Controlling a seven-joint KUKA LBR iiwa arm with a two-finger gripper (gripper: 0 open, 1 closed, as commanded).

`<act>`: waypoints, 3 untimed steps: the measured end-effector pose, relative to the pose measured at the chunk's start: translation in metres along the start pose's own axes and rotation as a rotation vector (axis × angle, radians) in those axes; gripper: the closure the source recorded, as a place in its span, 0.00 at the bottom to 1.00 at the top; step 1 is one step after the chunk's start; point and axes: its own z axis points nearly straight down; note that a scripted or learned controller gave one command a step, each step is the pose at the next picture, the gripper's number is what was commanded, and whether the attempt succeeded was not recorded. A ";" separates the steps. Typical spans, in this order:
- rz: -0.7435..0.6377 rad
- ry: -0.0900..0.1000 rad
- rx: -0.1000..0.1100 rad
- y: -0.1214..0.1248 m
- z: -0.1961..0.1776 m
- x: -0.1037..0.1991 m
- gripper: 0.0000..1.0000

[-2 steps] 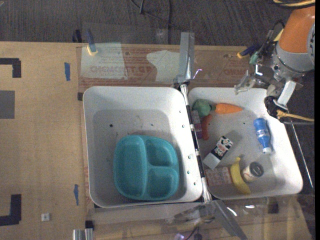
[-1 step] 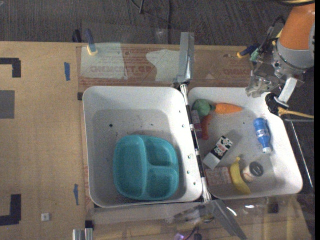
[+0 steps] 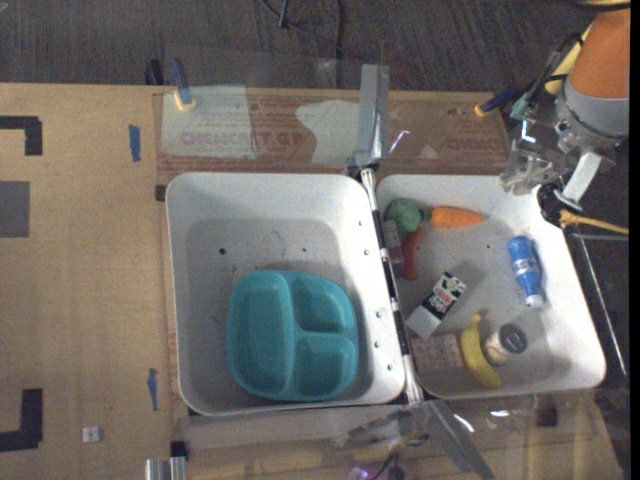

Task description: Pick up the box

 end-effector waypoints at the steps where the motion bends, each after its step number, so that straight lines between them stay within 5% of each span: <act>1: 0.053 0.001 0.003 -0.020 0.001 0.091 1.00; 2: -0.052 0.000 0.001 -0.011 -0.009 0.044 1.00; 3: -0.073 0.001 0.005 -0.060 0.067 0.020 1.00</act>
